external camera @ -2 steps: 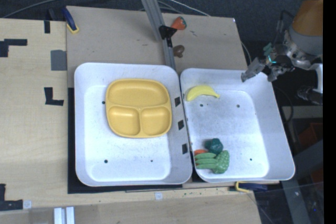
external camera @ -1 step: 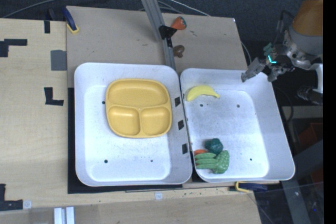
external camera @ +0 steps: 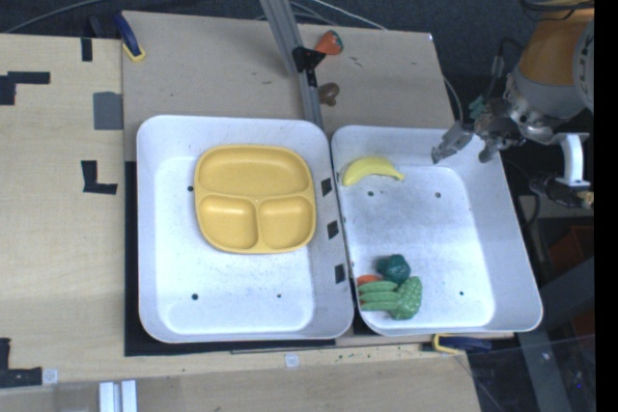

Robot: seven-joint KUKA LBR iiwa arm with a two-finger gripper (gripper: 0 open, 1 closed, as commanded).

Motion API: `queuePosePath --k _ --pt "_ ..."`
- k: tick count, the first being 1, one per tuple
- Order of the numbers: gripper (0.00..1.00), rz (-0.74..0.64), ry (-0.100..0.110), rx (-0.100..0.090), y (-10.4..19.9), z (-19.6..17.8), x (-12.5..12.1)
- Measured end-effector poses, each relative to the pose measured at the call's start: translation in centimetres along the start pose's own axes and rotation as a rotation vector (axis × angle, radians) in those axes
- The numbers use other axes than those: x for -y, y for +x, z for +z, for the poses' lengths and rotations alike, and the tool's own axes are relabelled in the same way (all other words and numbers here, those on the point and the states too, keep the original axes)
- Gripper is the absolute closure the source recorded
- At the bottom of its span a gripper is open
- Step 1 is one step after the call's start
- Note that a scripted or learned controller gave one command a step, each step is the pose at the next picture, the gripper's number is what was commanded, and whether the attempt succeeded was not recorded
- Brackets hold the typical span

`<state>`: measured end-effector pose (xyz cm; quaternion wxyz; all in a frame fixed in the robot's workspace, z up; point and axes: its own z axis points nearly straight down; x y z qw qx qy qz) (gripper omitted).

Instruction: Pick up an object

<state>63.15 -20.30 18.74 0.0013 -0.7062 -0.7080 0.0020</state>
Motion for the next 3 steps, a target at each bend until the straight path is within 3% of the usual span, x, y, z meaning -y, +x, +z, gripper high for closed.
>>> queuePosePath --k 2,3 --pt "0.0 0.0 -0.003 0.001 0.1 10.1 0.9" --pt "1.0 -0.001 -0.003 0.0 0.2 8.8 0.9"
